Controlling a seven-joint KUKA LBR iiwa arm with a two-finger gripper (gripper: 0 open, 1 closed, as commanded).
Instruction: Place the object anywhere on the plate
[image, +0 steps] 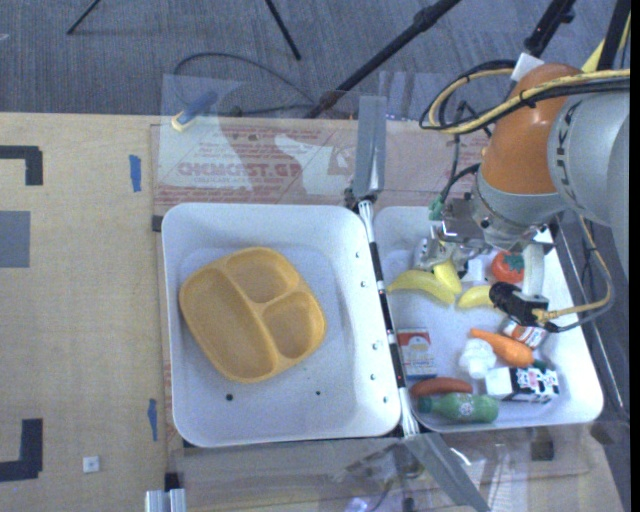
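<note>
A yellow plate (250, 312) with three compartments lies in the left bin (200, 400), with nothing on it. My gripper (448, 250) hangs low over the back of the right bin (580, 395), just above a yellow banana (428, 283). A second yellow piece (477, 296) lies right of the banana. A red tomato-like toy (507, 266) sits beside the wrist. The arm's grey and orange body covers the bin's back right corner.
Toys crowd the front of the right bin: an orange carrot (505, 346), a green cucumber (460, 406), a red sausage (440, 385), a small red and white carton (415, 352) and a black and white box (536, 380). A raised divider (380, 300) separates the bins.
</note>
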